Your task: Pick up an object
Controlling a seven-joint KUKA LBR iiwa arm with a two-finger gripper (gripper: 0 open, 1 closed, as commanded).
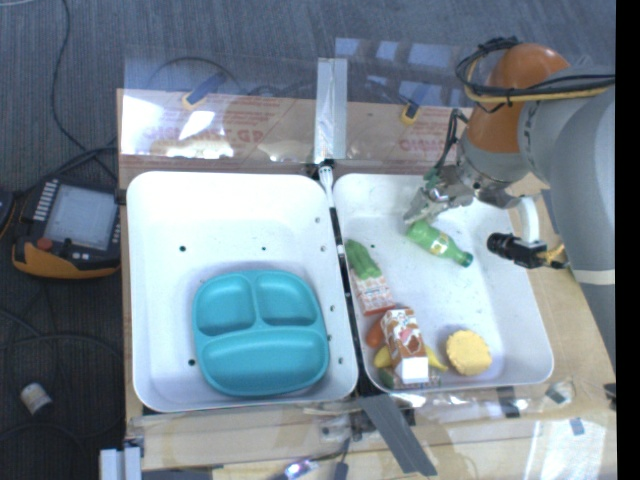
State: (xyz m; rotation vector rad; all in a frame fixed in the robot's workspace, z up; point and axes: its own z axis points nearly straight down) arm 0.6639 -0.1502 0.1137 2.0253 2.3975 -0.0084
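Fingers (pixel 418 208) of the gripper (pixel 428 204) look spread apart, holding nothing, hanging low at the back of the right bin (pixel 520 308) just above a green bottle (pixel 438 241) lying on its side. Nearer the front lie a green packet (pixel 364 264), a carton (pixel 402 336) and a yellow round thing (pixel 467 351). A blue divided tray (pixel 262 330) sits in the left bin (pixel 170 228).

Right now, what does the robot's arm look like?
The arm is fat, round and grey, with a shiny orange band like a ball near its wrist. Black cables loop over the orange part. At the end sits a small metal gripper with greenish bits.
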